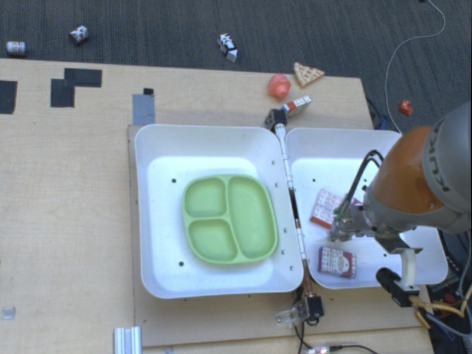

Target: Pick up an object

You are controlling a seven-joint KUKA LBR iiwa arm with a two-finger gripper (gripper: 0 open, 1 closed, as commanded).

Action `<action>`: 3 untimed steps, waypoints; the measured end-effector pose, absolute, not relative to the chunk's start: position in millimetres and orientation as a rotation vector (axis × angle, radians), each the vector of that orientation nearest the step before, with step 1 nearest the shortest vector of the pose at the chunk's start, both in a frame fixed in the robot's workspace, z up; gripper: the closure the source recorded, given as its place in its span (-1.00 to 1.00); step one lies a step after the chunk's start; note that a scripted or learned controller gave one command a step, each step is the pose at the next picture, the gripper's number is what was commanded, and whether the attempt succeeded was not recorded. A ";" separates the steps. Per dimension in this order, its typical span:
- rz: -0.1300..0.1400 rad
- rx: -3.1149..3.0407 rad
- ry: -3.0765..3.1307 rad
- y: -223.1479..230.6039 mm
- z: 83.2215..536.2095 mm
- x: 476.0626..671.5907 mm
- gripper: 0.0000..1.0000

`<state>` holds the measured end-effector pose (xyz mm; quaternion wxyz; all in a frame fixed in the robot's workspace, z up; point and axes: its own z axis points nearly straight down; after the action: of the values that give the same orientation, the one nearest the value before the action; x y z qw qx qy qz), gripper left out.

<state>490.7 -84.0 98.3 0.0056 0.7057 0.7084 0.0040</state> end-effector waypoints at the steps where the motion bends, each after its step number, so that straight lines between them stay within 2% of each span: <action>1: 0.003 2.216 2.221 -144.1 156.5 487.7 1.00; 2: 0.003 2.216 2.222 -143.6 156.3 487.6 -1.00; 3: 0.006 2.214 2.220 -104.7 86.7 488.6 -1.00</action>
<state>488.6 -104.7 86.7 0.0031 0.7062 0.7080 0.0019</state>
